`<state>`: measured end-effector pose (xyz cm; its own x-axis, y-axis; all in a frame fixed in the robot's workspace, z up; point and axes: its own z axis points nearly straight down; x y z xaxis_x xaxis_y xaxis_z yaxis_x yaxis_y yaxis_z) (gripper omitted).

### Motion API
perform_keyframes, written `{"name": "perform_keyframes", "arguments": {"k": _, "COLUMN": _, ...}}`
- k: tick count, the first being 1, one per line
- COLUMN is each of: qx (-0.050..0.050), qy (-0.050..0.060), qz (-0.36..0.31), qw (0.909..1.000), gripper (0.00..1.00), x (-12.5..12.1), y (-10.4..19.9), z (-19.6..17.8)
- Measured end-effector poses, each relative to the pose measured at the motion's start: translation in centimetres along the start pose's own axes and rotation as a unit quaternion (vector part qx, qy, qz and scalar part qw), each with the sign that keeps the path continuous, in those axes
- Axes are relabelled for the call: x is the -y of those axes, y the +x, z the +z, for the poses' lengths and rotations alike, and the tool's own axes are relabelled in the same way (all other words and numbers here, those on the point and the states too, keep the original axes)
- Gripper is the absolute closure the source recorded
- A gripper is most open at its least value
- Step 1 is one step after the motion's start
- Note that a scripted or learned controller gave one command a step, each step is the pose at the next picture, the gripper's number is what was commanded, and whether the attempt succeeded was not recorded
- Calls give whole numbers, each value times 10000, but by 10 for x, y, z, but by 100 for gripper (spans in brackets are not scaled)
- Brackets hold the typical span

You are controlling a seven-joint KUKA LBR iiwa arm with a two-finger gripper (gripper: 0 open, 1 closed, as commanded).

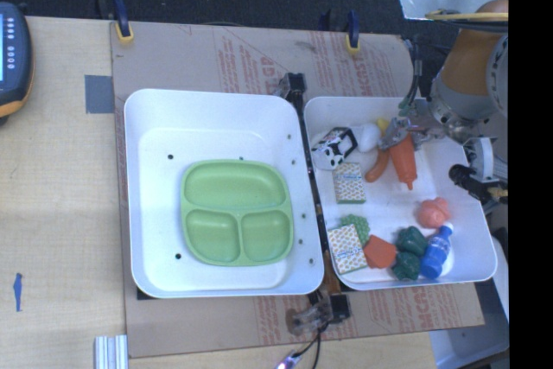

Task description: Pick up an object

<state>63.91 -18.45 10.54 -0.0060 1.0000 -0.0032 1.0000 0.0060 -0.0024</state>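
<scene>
Camera view is showing me the gripper (399,132) hovering over the orange carrot (403,162); finger state I cannot tell; descending looks next.

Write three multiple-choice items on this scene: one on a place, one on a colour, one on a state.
1. Where does the divided plate lie?
A. left bin
B. right bin
C. bare bench

2. What colour is the bottle?
A. yellow
B. blue
C. white

3. How does the carrot rest?
A. hanging from the arm
B. on the plate
C. lying in the right bin

Answers: 1 A, it fills the left bin's floor; 2 B, its body is blue; 3 C, it lies on the white floor below the gripper.
</scene>
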Motion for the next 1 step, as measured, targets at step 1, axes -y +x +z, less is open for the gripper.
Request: {"name": "perform_keyframes", "arguments": {"k": 1, "qx": -26, "qy": -59, "qz": -28, "qw": 10000, "gripper": 100, "x": 19, "y": 82, "z": -114}}
